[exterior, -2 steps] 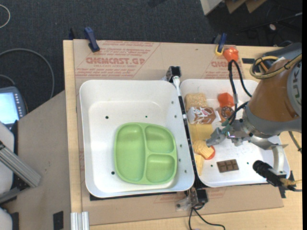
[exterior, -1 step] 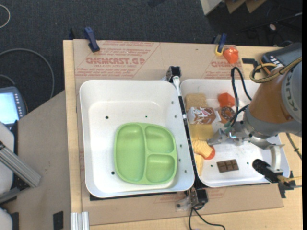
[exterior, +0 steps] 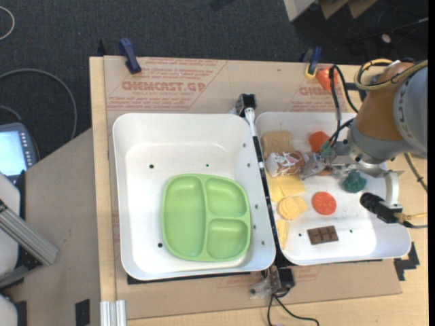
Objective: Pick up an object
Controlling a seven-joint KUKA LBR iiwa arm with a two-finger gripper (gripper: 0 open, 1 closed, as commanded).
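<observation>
Down in the right bin (exterior: 380,246), the gripper (exterior: 319,163) hangs low at the end of the grey arm (exterior: 387,124); whether it is grasping anything or released cannot be told from this angle. Just to its left lies a crumpled wrapper (exterior: 285,161), seemingly touching it. An orange-red round piece (exterior: 324,203) sits below, a chocolate bar (exterior: 322,234) further down. The left bin (exterior: 136,141) holds a green divided plate (exterior: 205,217).
</observation>
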